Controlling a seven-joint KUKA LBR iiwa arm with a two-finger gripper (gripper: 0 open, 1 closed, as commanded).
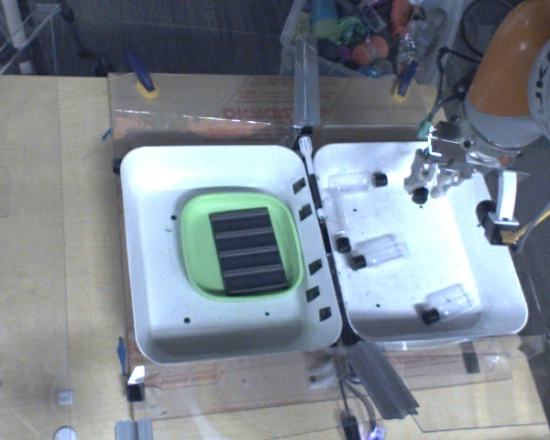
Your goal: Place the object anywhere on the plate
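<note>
A light green plate (193,246) lies in the left bin (147,181). On it rests a dark grey ridged block (248,250), covering most of the plate's middle. My gripper (425,183) hangs over the far right part of the right bin (495,282), away from the plate. Nothing shows between its tips. Several clear vials with black caps lie in the right bin: one near the far edge (356,181), one in the middle (379,249), one near the front (445,302).
A row of black clips (310,238) runs along the divider between the bins. A clear box of coloured toys (367,16) stands behind the bins. The arm's orange band (518,35) is at the upper right.
</note>
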